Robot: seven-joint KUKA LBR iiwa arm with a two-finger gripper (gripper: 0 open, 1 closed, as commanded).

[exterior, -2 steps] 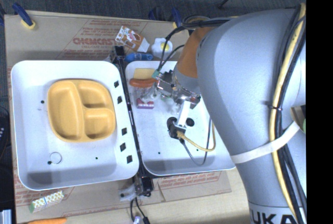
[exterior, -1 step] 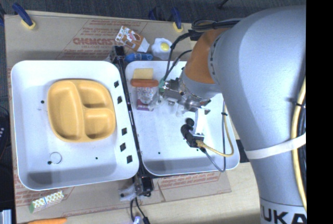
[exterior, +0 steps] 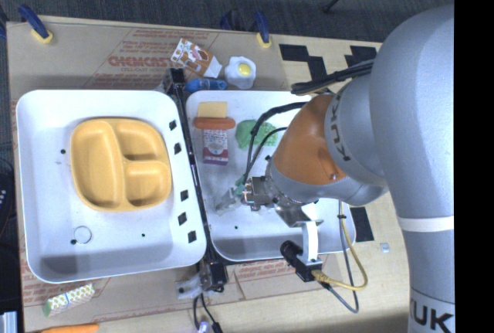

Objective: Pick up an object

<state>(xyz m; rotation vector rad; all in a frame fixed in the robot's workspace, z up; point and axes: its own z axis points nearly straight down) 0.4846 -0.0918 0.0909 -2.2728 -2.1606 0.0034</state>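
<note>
Looking down on 2 white bins, I have the arm (exterior: 370, 130) reaching in from the right over the right bin (exterior: 255, 246). The gripper (exterior: 245, 194) sits low near the middle of that bin's floor, wrist bulk and cables covering most of it; whether it is wide or narrow I cannot tell.

Nearest candidate to pick up: the small bottle (exterior: 214, 140) with the orange cap, lying flat. It lies up and to the left of the gripper, near but apart. Its long axis runs roughly top-to-bottom in the view, cap end away from the gripper.

A green item (exterior: 248, 132) lies just right of the bottle, partly under the cables. A yellow block (exterior: 213, 108) sits just beyond the cap.

Left bin (exterior: 38, 169) carries a yellow divided tray (exterior: 120, 163), well apart from the gripper.

My read: the next move is a short shift up-left, jaws closing across the bottle's width.
</note>
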